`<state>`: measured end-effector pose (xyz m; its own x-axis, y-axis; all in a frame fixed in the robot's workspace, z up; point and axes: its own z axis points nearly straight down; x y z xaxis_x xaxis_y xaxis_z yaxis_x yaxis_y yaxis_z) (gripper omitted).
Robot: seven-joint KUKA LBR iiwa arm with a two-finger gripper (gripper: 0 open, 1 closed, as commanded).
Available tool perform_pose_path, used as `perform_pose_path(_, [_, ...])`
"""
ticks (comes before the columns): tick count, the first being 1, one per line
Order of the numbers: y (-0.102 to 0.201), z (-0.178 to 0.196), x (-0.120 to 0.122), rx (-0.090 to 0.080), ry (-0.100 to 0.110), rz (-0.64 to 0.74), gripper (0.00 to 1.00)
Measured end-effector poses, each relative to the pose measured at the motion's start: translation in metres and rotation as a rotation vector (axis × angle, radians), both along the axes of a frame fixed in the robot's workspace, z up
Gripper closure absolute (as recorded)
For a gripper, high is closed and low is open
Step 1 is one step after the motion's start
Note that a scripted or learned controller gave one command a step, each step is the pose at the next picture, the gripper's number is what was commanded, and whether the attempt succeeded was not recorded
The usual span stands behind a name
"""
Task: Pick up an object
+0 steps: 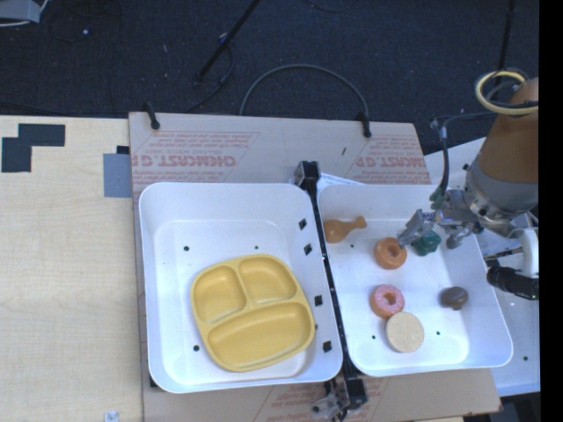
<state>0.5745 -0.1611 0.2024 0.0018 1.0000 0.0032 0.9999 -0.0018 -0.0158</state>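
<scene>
Honestly nothing's picked up yet: the jaws (428, 236) sit over a small green thing (427, 243) beside the orange donut (390, 253), can't tell if they're gripping

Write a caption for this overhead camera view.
End effector hovering near an orange ring doughnut toy in the right white bin; yellow divided tray beside.

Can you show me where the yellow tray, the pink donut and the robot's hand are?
yellow tray (253, 314), camera view: the ridge between its compartments.
pink donut (387, 301), camera view: its frosted ring.
hand (426, 234), camera view: between its fingertips.
</scene>
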Motion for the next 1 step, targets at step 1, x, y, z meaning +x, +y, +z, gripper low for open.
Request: perform_pose_path(1, [-0.0001, 0.0072, 0.0028, -0.002, -0.012, 0.002, 0.00])
